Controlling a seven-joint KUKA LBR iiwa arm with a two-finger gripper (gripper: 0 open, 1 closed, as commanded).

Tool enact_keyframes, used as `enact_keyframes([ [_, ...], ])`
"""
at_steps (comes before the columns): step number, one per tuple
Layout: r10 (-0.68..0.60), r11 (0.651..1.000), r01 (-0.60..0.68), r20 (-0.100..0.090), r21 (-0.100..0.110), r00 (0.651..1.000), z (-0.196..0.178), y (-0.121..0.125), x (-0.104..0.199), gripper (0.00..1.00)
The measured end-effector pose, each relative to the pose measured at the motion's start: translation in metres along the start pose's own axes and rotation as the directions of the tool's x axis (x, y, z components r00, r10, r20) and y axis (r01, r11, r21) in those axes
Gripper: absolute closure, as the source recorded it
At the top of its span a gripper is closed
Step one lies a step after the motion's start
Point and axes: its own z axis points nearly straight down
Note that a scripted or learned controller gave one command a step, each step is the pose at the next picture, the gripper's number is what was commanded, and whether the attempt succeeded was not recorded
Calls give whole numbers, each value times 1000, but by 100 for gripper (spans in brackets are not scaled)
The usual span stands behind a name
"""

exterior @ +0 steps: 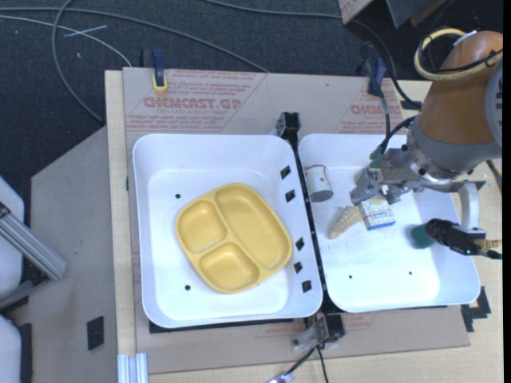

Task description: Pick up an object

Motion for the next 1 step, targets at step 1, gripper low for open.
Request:
enact_keyframes([
  [1,-1,1000,1,1,-4,1000,-8,12,55,100],
])
